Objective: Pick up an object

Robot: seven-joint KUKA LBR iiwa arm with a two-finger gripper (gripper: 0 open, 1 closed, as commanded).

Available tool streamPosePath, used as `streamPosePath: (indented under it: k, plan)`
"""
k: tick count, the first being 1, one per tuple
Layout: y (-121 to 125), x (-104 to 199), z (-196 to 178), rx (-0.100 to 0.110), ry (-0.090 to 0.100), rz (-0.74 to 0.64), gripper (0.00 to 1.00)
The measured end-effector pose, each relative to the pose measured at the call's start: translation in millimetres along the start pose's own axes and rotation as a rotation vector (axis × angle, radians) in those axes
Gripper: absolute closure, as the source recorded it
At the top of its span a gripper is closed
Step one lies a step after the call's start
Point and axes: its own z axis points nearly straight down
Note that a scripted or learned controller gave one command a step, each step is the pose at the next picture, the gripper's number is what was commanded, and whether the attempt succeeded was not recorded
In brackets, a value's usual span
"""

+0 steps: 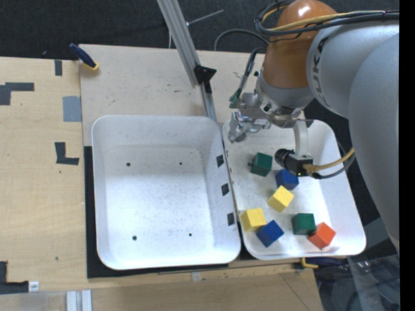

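The arm (337, 57) reaches in from three o'clock, its orange band over the top of the right bin (347, 203). The jaws (243, 127) hang at that bin's eleven o'clock corner, close to the rim shared with the left bin (155, 193); they seem to hold nothing, though whether they are spread or pressed together I cannot tell at this slant. The blocks lie apart from them toward five o'clock: a green block (261, 164) nearest, then a blue block (286, 179), a yellow block (281, 198), a second yellow block (253, 219) touching a second blue block (270, 232), a second green block (303, 223) and an orange block (321, 235). Both bins sit on the bench (39, 173).
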Motion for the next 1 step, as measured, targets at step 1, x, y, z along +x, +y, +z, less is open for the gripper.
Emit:
streamPosePath:
  k: [1]
  plan:
    - [-1.0, 53.0, 5.7, 0.0, -0.001, 0.001, 1.0]
